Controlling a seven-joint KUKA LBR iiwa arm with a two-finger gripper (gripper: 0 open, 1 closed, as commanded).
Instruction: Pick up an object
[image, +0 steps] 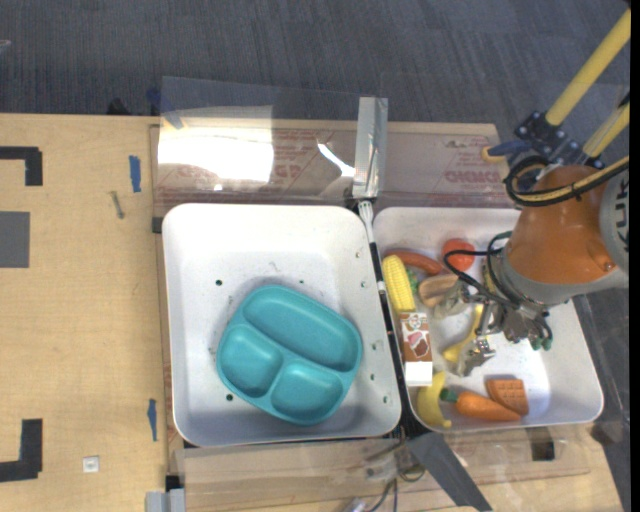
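My gripper (482, 338) hangs low over the middle of the right bin (588, 392), below the arm's orange band (556, 228). Toy foods lie in this bin. A yellow corn cob (398, 282) and a brown packet (416, 337) line its left wall. A red sausage (420, 262), a tan piece (437, 289) and a red tomato (458, 249) sit at the back. An orange carrot (484, 405), a banana (430, 399) and an orange block (507, 389) lie at the front. A small yellow piece (453, 352) sits just left of the gripper; whether they touch is unclear.
The left bin (200, 260) holds a teal divided plate (290, 352). A clear plastic sheet and a metal divider (368, 150) stand behind the bins. A tan board (70, 300) covers the bench on the left. Yellow rods (590, 70) rise at the top right.
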